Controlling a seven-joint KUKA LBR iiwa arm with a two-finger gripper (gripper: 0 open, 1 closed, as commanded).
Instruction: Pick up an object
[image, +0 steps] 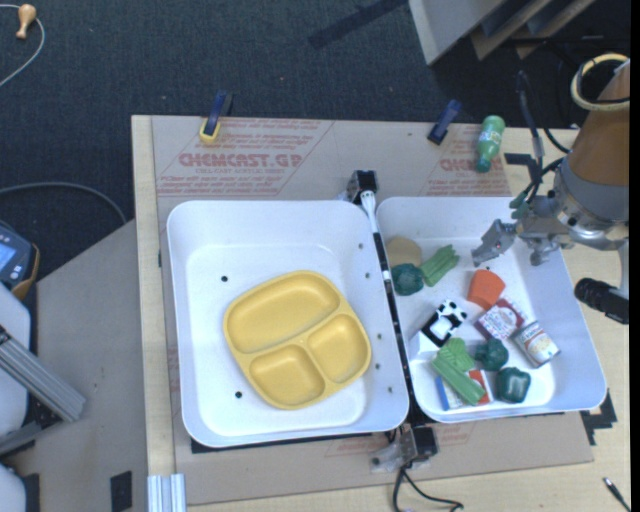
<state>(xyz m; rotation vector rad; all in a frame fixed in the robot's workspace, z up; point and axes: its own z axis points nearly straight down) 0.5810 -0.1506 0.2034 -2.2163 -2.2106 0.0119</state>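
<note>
End effector (517, 243) positioned over right bin (578, 330), fingers spread open, nothing gripped, nothing touched, orange block (487, 288) seen just below it among toys, yellow divided plate (296, 338) seated in left bin (200, 245)

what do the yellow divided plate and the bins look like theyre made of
The yellow divided plate looks like molded plastic, semi-matte: uniform color, rounded compartment ridges, soft sheen. The left bin and right bin look like thin formed white plastic, smooth with rounded corners, though coated metal can't be ruled out.
</note>
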